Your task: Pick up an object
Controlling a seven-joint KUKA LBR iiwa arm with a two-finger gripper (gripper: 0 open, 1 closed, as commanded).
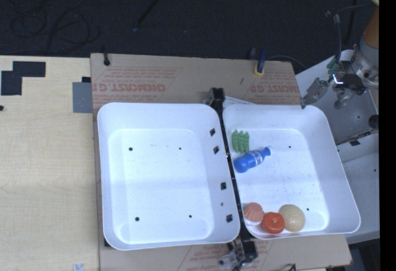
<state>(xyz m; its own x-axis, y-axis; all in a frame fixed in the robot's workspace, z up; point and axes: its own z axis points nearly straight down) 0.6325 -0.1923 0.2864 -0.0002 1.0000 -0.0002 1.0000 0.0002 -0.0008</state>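
My gripper [339, 85] hangs past the far right corner of the right bin [322, 140], over the bench, and I can't tell how it stands. In the right bin, a green ridged piece [240, 140] and a blue bottle [250, 159] lie by the left wall. At the near edge sit a pink lump [253, 211], a red ball [273, 223] and a tan ball [292, 216], bunched together. The left bin [111, 140] sits alongside.

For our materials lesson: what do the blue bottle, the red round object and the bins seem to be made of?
Blue bottle: probably plastic, smooth, with a faint sheen. Red round object: likely plastic or rubber, glossy, uniformly coloured; too small to be sure. Bins: apparently moulded white plastic, with rounded corners and an even matte surface.
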